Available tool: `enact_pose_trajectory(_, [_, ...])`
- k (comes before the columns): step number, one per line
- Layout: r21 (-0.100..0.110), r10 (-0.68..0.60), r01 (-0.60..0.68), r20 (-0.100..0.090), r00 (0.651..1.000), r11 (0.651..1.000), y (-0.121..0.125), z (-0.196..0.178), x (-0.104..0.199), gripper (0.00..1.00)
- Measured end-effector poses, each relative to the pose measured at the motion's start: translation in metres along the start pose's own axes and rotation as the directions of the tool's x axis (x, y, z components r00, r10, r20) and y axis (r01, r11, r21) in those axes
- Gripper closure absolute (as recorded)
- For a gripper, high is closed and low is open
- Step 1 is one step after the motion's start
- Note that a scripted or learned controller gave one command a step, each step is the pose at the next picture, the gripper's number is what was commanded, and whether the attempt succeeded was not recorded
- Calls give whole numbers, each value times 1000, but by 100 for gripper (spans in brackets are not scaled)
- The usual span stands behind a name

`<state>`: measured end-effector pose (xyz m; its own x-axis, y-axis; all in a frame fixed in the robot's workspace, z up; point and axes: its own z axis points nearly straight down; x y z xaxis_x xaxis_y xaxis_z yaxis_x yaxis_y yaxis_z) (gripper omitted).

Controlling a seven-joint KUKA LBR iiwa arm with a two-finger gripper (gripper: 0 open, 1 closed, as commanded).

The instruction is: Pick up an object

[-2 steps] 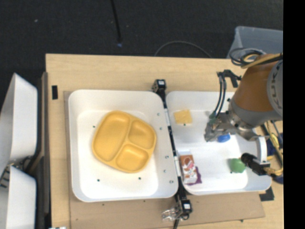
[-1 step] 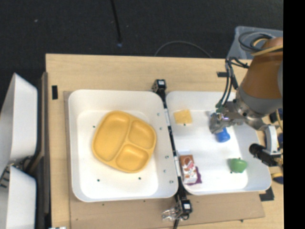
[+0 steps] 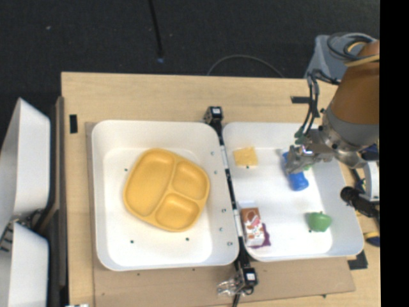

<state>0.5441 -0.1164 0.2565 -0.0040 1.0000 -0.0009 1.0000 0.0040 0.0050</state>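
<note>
- Left bin (image 3: 102, 171): it carries a yellow divided plate (image 3: 166, 188) with three compartments, lying flat near the bin's middle. It is well apart from the claw and plays no part in the coming move.
- Divider between the bins: a black clip (image 3: 213, 114) sits at its far end and a metal fitting (image 3: 238, 285) at its near end. Neither lies in the claw's way.
- Right bin (image 3: 268, 146), left part: a small yellow block (image 3: 246, 157) lies flat toward the far side, and a red-and-white packet (image 3: 254, 227) lies at the near left corner, just beside the divider, its long axis running far to near.
- Right bin, middle to right: a blue object (image 3: 298, 181) lies directly beneath and slightly near of the claw (image 3: 298, 160), touching it or very nearly so (the contact itself cannot be made out). This is judged to be the thing to be picked up. It looks compact, with no clear long axis.
- Claw state: how far it is open cannot be told from this view, and nothing can be confirmed as held.
- A green object (image 3: 317, 220) lies near and right of the blue one, apart from it, and is judged unlikely to obstruct a straight descent.
- The single arm (image 3: 354, 101) reaches in from the right above the worktop (image 3: 128, 91).
</note>
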Motion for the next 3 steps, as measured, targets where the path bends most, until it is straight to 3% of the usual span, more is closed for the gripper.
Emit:
enact_pose_trajectory(2, [5, -4, 4, -2, 1000, 1000, -5, 17, 113, 100])
enact_pose_trajectory(3, [3, -5, 5, -3, 1000, 1000, -11, 6, 167, 100])
